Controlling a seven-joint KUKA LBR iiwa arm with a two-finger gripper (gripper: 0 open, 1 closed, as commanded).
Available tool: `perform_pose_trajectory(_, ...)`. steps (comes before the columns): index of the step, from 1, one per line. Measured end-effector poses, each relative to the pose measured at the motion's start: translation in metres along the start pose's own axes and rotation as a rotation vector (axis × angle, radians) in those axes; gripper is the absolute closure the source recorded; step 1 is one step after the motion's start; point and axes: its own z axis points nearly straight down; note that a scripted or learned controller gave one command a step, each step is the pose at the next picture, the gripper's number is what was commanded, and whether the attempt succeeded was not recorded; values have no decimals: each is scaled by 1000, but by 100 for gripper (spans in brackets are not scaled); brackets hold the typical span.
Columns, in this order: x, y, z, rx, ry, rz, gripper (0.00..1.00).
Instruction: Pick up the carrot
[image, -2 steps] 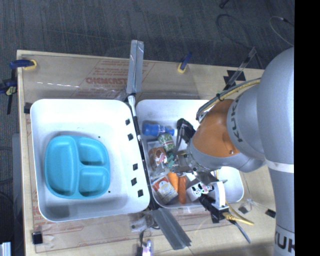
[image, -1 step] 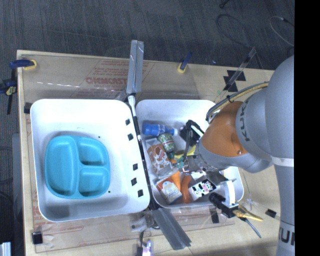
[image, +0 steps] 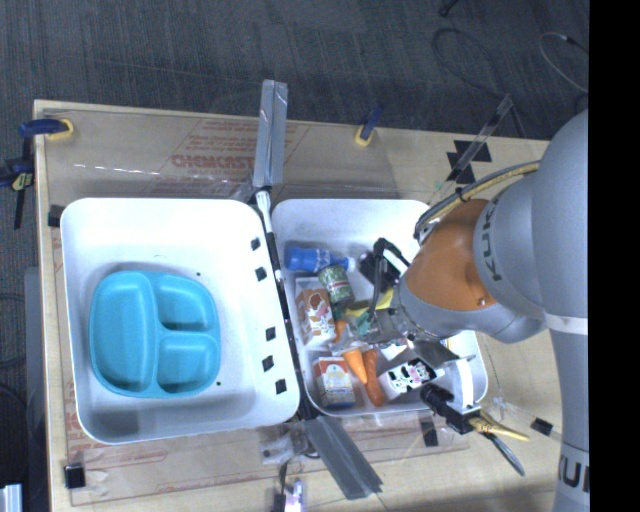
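Two white bins sit side by side on the table (image: 120, 130): the left bin (image: 90, 225) holds a blue divided tray (image: 153, 332), and the right bin (image: 340, 212) is crowded with small items. The carrot (image: 371, 376) lies near that bin's 6 o'clock edge, just beside a small carton (image: 334, 381) at its 9 o'clock side. The arm (image: 480, 270) hangs over the bin's 3 o'clock half with the gripper (image: 385, 300) low among the items, its tip just at 12 o'clock of the carrot; whether the jaws are apart or together I cannot tell
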Motion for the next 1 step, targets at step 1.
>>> perform_pose_trajectory(1,37,54,-109,4,-4,254,100)
